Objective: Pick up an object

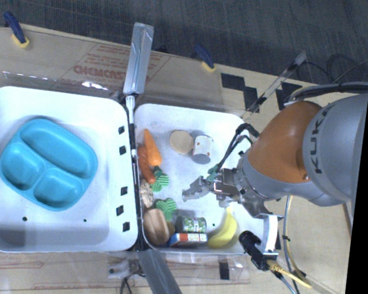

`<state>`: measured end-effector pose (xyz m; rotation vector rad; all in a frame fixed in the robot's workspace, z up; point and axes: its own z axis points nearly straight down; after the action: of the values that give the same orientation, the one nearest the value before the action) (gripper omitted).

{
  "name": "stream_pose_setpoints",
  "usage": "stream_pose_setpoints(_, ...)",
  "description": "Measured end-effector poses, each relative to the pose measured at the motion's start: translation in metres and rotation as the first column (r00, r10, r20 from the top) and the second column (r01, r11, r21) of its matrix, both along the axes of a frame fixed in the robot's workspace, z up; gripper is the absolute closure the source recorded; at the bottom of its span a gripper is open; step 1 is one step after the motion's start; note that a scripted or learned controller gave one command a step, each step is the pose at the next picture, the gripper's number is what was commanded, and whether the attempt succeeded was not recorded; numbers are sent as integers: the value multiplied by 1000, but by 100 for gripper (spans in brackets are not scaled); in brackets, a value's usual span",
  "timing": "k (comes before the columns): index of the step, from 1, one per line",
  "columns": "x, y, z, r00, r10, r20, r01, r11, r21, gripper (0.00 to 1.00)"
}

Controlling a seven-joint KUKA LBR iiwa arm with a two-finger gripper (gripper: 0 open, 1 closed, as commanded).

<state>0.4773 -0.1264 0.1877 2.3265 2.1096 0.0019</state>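
The two-finger metal gripper [195, 190] is seen poised low over the right-hand shallow white bin [187, 118], near its middle, the grey arm with the orange band [283, 148] reaching in behind it. Whether anything is clamped cannot be told; no object is seen between the tips, and their spread cannot be judged from this slant.

Candidates are crowded close by. A yellow plastic banana [225, 229] lies just below and behind the gripper, a small can with a green label [192, 225] directly below it, a brown rounded piece [155, 225] further toward the bin's corner. An orange toy carrot with a green top [149, 155] is found ahead of the tips, a tan disc [180, 142] and a pale cylindrical cup [202, 148] above them.

The risk is judged to be clutter: a descent could land between items, nudging the banana or can aside, or a rounded surface could slip out as the grip closes. The blue divided tray [47, 163] sits well beyond, in the other bin.
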Motion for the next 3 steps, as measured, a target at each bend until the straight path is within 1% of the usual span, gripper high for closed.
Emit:
stream_pose_setpoints(1,1,-16,-94,1000,-14,2,14,1000,1,0)
stream_pose_setpoints(2,2,-28,-93,999,47,5,-47,999,0,0)
stream_pose_setpoints(3,1,-33,-93,1000,5,7,-5,1000,-2,0)
